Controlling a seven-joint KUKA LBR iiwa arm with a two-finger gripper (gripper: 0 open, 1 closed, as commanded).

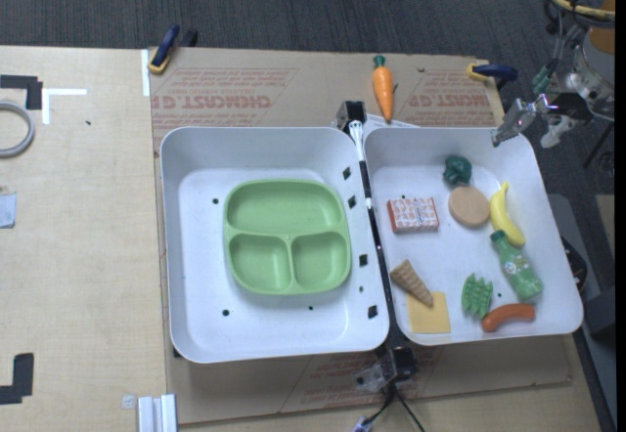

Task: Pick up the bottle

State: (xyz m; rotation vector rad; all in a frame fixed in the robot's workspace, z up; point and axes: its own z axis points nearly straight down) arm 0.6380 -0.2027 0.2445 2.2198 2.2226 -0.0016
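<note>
The bottle (515, 266), green with a pale printed label, lies on its side in the right bin (551, 215), close to that bin's right wall, its cap end pointing up the view and its base toward the near right corner. Its cap end sits just beside the lower tip of a yellow banana (504, 213), and its base is just above a red-orange sausage (508, 316) that lies along the near edge. To the bottle's left is a small green leafy piece (476, 292), and beyond that a yellow cheese slice (429, 314) with an ice-cream cone (412, 281) touching its upper corner. Further up the bin are a round tan cookie (469, 207), a dark green broccoli floret (457, 169) and a red and white printed box (413, 215). The gripper (528, 117) hangs above the far right corner of the right bin, well apart from the bottle, with the banana lying between them; whether it is parted or closed cannot be told. The left bin (186, 225) holds a green divided plate (289, 237). A toy carrot (381, 87) lies on the cardboard (245, 93) beyond the bins.
</note>
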